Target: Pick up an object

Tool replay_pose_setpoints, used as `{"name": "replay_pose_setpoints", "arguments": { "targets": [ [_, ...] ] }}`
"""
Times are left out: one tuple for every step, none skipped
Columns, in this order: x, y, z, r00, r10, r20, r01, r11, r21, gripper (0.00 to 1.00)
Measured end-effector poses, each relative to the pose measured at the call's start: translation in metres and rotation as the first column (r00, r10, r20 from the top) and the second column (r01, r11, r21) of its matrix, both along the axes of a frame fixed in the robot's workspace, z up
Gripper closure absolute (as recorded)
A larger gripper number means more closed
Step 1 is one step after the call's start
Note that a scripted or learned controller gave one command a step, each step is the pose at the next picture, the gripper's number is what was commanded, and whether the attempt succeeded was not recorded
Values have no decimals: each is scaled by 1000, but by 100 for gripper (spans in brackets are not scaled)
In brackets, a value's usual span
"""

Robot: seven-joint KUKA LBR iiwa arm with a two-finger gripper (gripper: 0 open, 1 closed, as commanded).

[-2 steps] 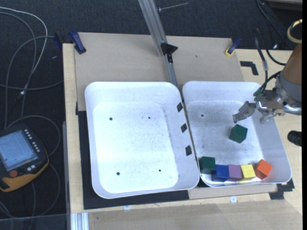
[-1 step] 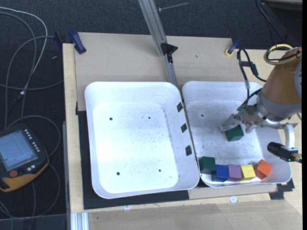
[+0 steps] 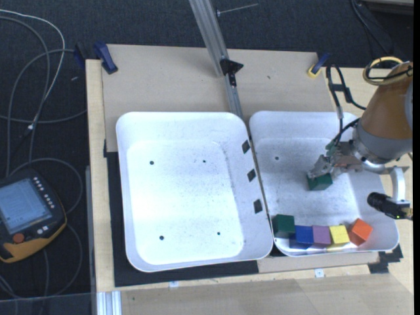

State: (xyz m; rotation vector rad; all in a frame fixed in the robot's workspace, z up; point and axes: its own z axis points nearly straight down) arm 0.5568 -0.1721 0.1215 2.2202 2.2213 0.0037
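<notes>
Green block (image 3: 321, 183) sits mid right bin (image 3: 289, 133), directly beneath the gripper (image 3: 323, 171) — jaws' state cannot be told. Judged light, rigid, smooth-faced — best taken across opposite flat sides.

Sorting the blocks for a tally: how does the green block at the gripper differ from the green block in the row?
The green block at the gripper sits alone mid-bin, tilted, right under the gripper. The green block in the row lies by the right bin's near edge, leftmost of five blocks, beside the blue block. Both are dark green.
</notes>
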Motion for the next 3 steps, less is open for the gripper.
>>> {"name": "replay_pose_setpoints", "arguments": {
  "targets": [
    [68,66,6,1000,9,4,-9,1000,1,100],
    [90,143,83,1000,9,7,-9,1000,2,100],
    [84,202,78,1000,7,-4,-7,1000,1,100]
  ]
}}
